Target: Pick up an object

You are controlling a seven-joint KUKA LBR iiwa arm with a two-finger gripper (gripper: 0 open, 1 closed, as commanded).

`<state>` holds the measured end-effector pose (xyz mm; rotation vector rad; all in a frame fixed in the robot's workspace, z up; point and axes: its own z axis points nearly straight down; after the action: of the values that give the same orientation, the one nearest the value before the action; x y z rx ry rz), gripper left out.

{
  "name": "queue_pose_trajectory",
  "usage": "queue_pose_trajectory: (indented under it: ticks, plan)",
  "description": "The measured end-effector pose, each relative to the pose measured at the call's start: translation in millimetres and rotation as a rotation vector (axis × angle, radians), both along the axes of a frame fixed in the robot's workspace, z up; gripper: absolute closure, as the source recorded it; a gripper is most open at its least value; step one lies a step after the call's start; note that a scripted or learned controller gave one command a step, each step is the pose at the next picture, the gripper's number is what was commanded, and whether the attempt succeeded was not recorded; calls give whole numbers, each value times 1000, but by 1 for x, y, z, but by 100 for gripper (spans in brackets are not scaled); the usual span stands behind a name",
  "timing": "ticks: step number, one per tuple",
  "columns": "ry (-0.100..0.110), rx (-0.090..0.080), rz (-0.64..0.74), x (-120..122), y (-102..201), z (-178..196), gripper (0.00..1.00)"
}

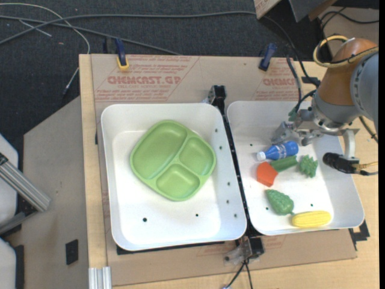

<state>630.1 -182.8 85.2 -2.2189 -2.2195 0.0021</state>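
The right bin [343,191] holds several small items. A blue bottle with a white cap [278,152] lies on its side near the bin's middle, with a slim green vegetable [285,163] just under it. Beside these sit an orange-red block [266,174], a green broccoli piece [309,165], a lumpy green toy [280,201] and a yellow corn cob [311,219] near the front wall. My gripper [296,132] hangs over the back of this bin, just above and right of the blue bottle, and nothing is visibly held in it.
The left bin [120,215] holds a green divided plate [173,159]. A black clamp strip [231,161] runs between the two bins. The arm's grey body and orange band [352,53] lean in from the right, with cables [343,161] trailing over the right bin's edge.
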Motion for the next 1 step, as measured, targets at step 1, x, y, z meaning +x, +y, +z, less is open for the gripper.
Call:
queue_pose_trajectory:
  ticks: [1]
  plan:
    - [-4, -1, 0, 1, 0, 12, 100]
